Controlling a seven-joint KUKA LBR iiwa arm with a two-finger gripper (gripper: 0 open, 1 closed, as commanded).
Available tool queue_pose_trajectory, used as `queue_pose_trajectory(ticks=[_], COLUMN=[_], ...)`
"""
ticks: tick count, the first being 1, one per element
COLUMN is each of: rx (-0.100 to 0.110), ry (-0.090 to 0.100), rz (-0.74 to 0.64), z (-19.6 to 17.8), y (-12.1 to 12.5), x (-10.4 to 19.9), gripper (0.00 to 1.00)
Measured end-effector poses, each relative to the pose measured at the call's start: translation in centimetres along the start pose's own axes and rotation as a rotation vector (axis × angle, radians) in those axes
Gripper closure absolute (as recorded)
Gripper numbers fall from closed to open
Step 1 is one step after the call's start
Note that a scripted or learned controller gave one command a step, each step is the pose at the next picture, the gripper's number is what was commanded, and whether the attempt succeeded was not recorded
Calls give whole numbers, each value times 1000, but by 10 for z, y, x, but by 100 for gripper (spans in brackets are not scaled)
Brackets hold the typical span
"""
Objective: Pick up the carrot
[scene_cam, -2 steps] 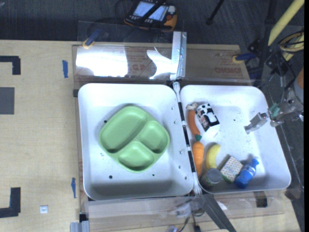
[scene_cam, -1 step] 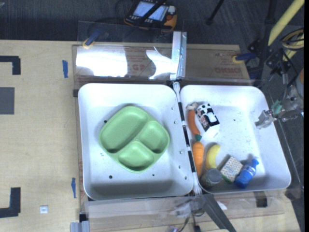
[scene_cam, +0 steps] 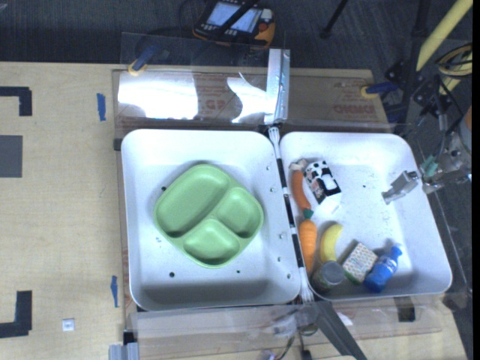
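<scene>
While the carrot lies by the divider, gripper is blurry, jaw state can't tell.

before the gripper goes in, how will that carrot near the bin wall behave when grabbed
The carrot looks smooth and tapered, so it may slip or roll. It lies against the left wall of the right bin, beside the yellow piece, so finger room looks tight.

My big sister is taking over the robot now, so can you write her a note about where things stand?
Pincer: at the right bin's right side, above the floor, holding nothing that I can see.
Orange tapered carrot: lies in the white right bin against its left wall, beside a yellow banana-shaped toy.
Green divided plate: in the left bin.
Done: nothing yet.
Left: reach the carrot, grip it, lift it.
</scene>
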State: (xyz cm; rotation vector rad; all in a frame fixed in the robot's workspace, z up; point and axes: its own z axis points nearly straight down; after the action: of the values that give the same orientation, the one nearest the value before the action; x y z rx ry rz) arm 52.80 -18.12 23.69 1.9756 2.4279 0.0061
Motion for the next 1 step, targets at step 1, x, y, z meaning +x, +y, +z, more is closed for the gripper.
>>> queue_pose_trajectory(ticks=[1], rx=[7], ry=[7], rz=[-296], z=[35], y=[3], x=[-34], gripper=[0])
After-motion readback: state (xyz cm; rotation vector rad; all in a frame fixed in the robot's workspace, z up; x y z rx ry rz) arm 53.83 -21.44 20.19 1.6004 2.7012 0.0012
